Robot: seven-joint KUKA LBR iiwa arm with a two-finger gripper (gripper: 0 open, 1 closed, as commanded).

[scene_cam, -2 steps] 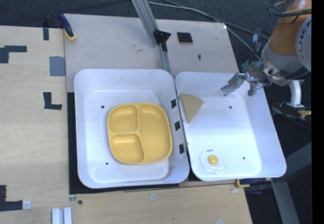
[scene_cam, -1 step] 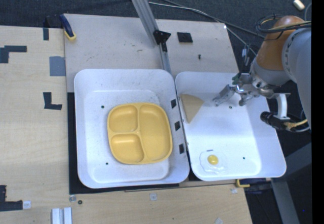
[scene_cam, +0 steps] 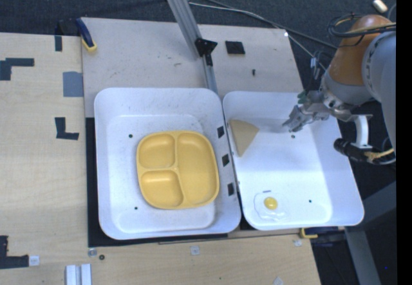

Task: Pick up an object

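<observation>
The right bin [scene_cam: 335,206] holds a tan wedge-shaped piece [scene_cam: 243,135] against its left wall and a fried-egg toy [scene_cam: 269,205] near its front edge. In the left bin [scene_cam: 109,168] lies a yellow divided plate [scene_cam: 177,169]. My gripper [scene_cam: 293,124] hangs over the back part of the right bin, well to the right of the tan wedge and apart from it. Nothing shows between its fingers, and whether they stand open or shut is not visible at this angle.
A grey metal post [scene_cam: 187,17] slants down to the gap between the bins at the back. Black and yellow cables [scene_cam: 360,148] trail off the arm by the right bin's right rim. A blue and yellow clamp [scene_cam: 85,35] lies at the bench's back left.
</observation>
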